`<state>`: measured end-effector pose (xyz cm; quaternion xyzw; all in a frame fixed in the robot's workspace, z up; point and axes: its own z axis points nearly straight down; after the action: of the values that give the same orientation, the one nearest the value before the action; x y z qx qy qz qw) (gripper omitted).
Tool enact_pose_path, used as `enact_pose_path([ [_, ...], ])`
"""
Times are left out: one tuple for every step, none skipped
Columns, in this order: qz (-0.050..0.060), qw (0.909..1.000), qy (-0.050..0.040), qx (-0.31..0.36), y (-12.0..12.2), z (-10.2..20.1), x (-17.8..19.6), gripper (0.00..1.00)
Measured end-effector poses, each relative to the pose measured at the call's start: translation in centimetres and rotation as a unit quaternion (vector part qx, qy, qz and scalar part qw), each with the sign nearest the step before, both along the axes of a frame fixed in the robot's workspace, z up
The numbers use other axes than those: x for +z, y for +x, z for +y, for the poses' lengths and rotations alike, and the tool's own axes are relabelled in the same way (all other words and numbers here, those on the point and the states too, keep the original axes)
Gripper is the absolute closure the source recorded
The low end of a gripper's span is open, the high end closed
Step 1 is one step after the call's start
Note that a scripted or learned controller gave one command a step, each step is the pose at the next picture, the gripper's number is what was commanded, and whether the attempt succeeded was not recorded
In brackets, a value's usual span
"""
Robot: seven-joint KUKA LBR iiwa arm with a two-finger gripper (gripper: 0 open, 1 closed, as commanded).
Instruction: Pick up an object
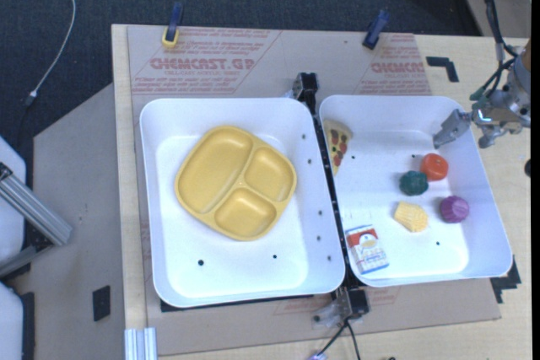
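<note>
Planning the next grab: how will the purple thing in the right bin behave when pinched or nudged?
The purple thing looks small and rounded, so it may roll if nudged. It seems light, perhaps a plastic toy, and could slip from a pinch. It lies apart from the yellow piece, leaving some room for the pincer.

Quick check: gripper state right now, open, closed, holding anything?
Gripper: open or shut cannot be told from this view; nothing seen held. It sits above the orange ball in the right bin.

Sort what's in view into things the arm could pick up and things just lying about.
Pickable, in the right bin:
orange ball, green toy, purple toy, yellow block, small carton, pizza slice; gripper above them.

Lying about:
yellow divided plate, left bin, blue clamps.
</note>
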<state>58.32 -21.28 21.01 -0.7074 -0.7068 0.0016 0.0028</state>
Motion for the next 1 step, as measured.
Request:
enact_pose_path([
  [0.0, 1.0, -0.0001, 0.0, 0.02, -0.19, -4.29, 0.0],
])
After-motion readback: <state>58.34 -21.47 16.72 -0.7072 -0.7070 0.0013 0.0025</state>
